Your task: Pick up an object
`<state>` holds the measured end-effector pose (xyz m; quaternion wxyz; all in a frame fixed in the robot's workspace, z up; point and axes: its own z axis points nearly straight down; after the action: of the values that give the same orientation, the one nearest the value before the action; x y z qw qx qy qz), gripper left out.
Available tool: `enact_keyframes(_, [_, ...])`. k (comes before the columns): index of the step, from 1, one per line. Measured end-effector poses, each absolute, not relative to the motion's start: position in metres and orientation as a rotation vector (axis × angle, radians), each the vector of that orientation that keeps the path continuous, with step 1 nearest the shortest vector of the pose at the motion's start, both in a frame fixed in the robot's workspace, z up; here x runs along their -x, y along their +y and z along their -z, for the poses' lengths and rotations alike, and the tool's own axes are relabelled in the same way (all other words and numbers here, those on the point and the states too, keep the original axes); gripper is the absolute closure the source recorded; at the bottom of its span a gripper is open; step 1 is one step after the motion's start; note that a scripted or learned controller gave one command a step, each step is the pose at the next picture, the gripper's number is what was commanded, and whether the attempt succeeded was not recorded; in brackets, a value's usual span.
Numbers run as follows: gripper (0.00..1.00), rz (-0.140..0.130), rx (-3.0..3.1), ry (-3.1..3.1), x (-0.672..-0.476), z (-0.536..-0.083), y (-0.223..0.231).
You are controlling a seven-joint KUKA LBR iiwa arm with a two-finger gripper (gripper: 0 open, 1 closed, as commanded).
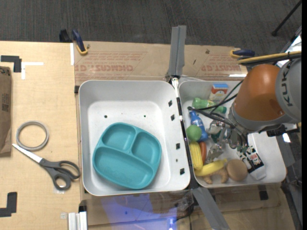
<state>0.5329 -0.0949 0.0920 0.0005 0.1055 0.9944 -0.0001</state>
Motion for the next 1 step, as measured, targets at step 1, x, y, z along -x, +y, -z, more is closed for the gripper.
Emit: enact_keyframes(1, [0.0, 0.001, -0.119, 3.135, -0.5622, -0.0926, -0.0981])
